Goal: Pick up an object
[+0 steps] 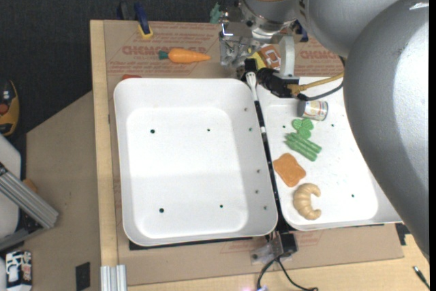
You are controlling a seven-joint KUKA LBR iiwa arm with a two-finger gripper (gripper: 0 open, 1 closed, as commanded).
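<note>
The grey arm [381, 58] bulks largest and nearest the lens, filling the right side and hiding part of the right bin [340, 208]. From it the orange band leads down to the pincer [255, 61], which hangs over the far end of the seam between the 2 bins, amid cables and fittings; whether it is open or closed I cannot tell, and nothing can be seen gripped in it.

Just beside it, in the right bin's far corner, sits a small orange-and-white item [270, 58], partly hidden. A little further along lies a small tin can [315, 109] on its side. Next comes a green toy vegetable [303, 140], then an orange slice-like piece [289, 169], then a croissant [307, 201] near the bin's near rim. The left bin [133, 146] is well apart from these. A toy carrot [185, 56] lies outside both bins on the bench [109, 44], beyond the left bin's far rim.

By my judgement, the task is at the approach step, with no grasp made. The next move calls for settling on 1 target, centring above it and descending. The far corner is cramped by 2 rims and the cables; the green piece, the slice and the croissant lie apart with open floor around them, which offers easier room.
</note>
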